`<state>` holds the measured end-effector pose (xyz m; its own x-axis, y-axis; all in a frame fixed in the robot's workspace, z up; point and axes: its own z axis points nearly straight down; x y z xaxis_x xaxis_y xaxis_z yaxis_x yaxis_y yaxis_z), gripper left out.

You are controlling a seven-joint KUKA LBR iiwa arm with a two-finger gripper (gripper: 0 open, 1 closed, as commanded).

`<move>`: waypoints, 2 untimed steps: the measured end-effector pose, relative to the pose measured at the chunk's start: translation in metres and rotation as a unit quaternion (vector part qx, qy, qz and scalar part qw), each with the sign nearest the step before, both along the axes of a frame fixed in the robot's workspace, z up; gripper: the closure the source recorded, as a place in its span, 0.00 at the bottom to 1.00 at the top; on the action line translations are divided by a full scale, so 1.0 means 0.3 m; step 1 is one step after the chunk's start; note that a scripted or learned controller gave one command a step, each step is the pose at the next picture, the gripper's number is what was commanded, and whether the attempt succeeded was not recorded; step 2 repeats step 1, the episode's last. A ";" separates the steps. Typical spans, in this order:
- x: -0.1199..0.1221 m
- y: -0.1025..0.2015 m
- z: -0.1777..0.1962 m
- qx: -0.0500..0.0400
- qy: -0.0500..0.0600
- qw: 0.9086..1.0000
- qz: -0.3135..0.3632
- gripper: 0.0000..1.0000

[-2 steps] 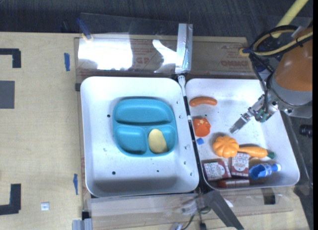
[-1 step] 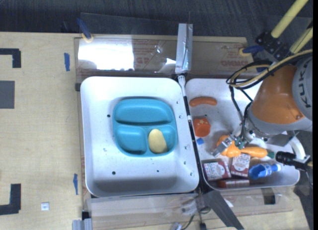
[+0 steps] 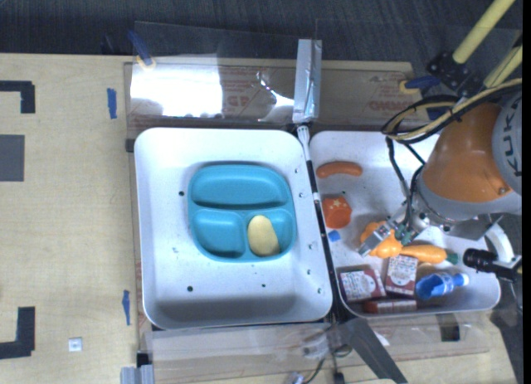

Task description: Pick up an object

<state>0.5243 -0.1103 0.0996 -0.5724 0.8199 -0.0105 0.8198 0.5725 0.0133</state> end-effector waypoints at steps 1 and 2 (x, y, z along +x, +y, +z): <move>0.158 0.164 0.288 0.002 0.006 0.987 -0.159 1.00; 0.158 0.164 0.288 0.002 0.006 0.987 -0.159 1.00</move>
